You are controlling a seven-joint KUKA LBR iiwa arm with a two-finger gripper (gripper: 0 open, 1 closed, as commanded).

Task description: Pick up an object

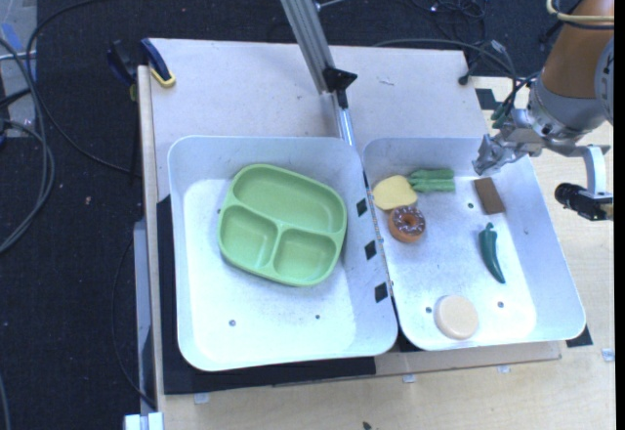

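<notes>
Approach step: gripper [487, 161] hovers just above the brown block [488, 194], nothing held; can't tell its aperture. Green pepper [491, 252] lies below the block. Next: descend squarely over it.

a pale bench [244, 86] bears two shallow white bins, left bin [195, 321] beside right bin [547, 301].

A pale counter [254, 86] stands on dark speckled floor [78, 321]. Black cables [59, 125] trail at nine and twelve o'clock. A slanted metal pole [298, 3] crosses from twelve o'clock.
</notes>
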